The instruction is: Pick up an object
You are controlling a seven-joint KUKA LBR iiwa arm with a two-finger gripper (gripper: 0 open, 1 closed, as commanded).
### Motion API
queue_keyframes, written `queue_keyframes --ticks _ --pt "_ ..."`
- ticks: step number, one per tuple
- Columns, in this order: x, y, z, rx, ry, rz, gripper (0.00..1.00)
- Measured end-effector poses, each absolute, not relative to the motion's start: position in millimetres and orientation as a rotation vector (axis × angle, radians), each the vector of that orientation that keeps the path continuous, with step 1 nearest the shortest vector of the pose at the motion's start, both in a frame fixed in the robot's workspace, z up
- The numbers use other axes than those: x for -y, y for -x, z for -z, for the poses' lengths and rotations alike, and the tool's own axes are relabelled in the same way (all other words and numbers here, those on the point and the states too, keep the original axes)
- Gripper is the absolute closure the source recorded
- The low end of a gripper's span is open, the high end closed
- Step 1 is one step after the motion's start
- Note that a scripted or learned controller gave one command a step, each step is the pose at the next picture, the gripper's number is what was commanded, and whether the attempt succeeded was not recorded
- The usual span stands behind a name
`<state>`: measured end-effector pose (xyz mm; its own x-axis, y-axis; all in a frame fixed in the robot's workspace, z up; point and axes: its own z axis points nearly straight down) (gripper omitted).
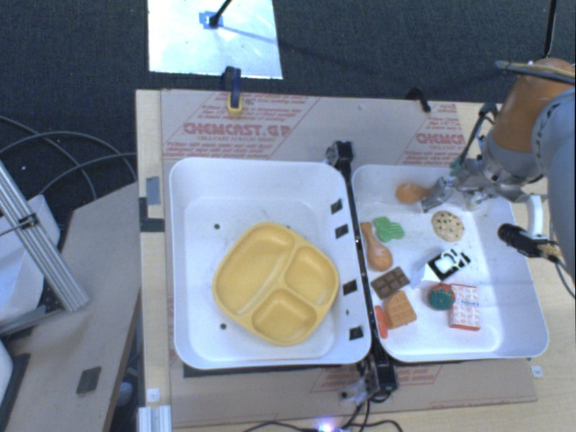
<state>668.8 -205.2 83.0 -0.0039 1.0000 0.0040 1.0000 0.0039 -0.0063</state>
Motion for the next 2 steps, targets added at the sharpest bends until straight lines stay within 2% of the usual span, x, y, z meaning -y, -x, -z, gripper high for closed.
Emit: queue_keyframes --ticks 1,2 --pt "206.8 -597.4 -84.4 2.217 2.221 -0.003 0.00" --pt "207.0 -542.8 -84.1 2.218 2.221 -0.002 0.00"
